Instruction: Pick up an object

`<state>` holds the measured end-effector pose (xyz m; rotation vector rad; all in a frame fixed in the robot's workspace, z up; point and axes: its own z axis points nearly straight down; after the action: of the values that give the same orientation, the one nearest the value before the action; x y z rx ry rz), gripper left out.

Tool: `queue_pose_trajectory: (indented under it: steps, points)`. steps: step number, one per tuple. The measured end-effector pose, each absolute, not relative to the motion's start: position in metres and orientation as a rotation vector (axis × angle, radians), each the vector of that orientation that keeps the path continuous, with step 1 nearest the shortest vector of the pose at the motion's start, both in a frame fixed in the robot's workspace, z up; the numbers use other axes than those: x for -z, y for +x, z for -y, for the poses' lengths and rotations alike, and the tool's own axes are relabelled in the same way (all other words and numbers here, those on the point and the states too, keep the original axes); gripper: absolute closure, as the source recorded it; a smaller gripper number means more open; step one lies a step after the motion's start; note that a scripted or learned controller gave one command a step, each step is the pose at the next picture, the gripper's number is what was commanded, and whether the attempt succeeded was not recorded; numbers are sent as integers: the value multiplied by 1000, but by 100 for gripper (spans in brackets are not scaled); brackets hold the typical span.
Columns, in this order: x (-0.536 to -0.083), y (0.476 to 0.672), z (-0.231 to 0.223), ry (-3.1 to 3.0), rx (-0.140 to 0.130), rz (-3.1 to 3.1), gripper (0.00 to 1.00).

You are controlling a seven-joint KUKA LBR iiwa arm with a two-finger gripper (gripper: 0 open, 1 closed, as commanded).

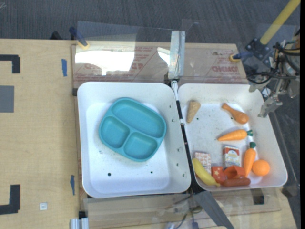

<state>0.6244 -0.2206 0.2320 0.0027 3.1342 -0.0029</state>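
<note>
Single fixed overhead camera, slanted down over both white bins [90, 175].

Two white bins on worktop [33, 142], toy food in right one.
Left bin [90, 175]: teal divided plate [132, 129]. Right bin [209, 113]: drumstick [235, 113], two carrots [233, 135], orange [261, 168], banana [203, 172], bread piece [192, 110]. Hand [269, 103] at right bin's far right corner.

R bin [274, 137] centre free; toys [228, 168] crowd front
</note>
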Motion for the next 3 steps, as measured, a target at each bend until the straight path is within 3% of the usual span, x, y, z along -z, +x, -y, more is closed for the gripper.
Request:
queue_pose_trajectory:
  steps: [1, 2, 3]
  points:
    - [-101, 627, 207, 334, -4, -3129, 0]
    - [-88, 616, 186, 405, 2, -3107, 0]
    - [-89, 573, 162, 263, 1, -3121, 0]
